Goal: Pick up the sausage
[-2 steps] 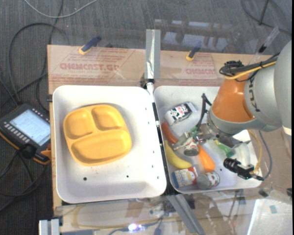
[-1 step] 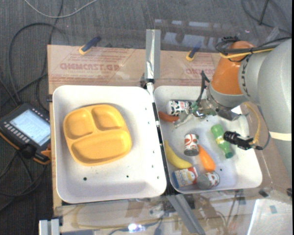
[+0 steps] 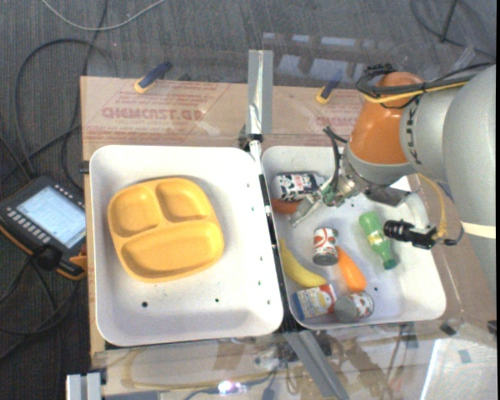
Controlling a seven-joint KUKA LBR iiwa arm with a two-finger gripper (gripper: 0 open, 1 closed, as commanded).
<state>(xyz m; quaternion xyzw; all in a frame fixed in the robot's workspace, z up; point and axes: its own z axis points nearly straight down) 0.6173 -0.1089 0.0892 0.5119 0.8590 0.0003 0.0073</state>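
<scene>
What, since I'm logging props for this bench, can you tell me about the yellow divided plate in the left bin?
The yellow divided plate is a rounded-corner rectangle that looks like moulded plastic, smooth and slightly glossy. Raised ridges split it into three compartments: two smaller ones along the far side and one wide one along the near side. It lies flat, right side up, turned slightly askew, on the floor of the left bin, nearer its left wall. Only the bin touches it.

Tray (image 3: 166,228) in left bin (image 3: 108,307)
</scene>
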